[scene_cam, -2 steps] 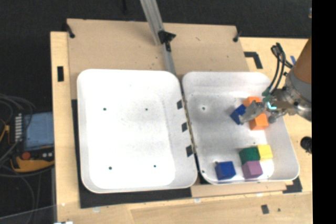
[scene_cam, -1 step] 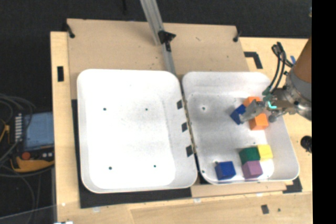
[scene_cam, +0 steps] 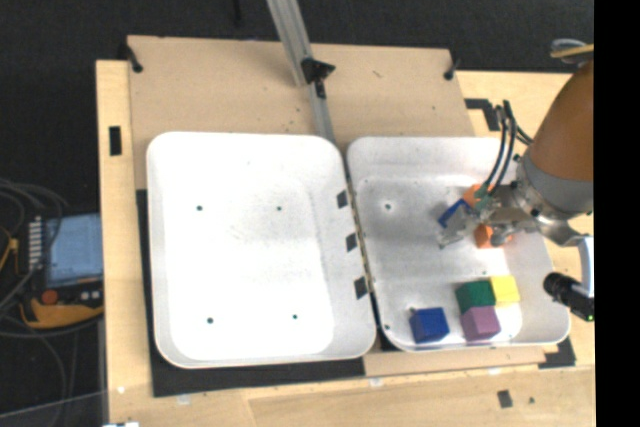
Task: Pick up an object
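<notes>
Four blocks, blue [scene_cam: 428,325], purple [scene_cam: 481,322], green [scene_cam: 475,295] and yellow [scene_cam: 504,289], sit near the right bin's [scene_cam: 400,175] front edge, none pointing anywhere special. Just behind them hangs the gripper [scene_cam: 470,227].

My worktop [scene_cam: 250,80] is a tan board carrying two shallow white bins side by side: left bin [scene_cam: 250,250] and right bin [scene_cam: 400,175], rims touching at centre

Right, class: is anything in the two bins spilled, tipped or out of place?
Nothing stands out. The blue block, green block, yellow block and purple block sit clustered in the right bin, near its front edge. The gripper hangs above that bin.
</notes>
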Tool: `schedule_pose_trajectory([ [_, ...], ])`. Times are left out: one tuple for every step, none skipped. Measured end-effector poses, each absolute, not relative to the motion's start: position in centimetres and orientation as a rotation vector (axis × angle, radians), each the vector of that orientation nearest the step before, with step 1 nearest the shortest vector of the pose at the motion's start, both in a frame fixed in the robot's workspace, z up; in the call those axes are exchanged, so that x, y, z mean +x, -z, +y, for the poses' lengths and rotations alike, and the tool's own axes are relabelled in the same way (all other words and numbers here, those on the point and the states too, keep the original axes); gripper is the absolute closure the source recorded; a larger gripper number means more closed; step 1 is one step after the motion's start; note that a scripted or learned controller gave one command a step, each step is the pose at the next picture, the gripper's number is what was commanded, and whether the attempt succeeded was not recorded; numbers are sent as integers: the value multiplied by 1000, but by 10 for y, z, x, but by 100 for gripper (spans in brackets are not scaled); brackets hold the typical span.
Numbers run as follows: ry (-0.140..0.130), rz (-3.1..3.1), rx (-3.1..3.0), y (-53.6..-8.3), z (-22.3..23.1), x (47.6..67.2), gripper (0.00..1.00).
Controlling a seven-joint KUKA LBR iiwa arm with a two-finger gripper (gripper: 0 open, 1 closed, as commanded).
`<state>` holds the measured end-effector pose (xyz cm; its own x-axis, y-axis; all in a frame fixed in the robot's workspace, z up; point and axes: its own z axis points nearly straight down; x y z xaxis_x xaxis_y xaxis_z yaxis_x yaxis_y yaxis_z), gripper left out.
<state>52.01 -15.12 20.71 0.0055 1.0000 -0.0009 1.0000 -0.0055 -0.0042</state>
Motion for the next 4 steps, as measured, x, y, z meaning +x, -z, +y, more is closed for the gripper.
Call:
schedule_pose_trajectory([
  [-6, -2218, -2223, -161, -152, 511, 0],
  [-7, -2216, -2223, -107, -163, 505, 0],
  [8, -2212, -2235, -121, -161, 508, 100],
  [7, -2231, -2223, -184, -164, 515, 100],
])
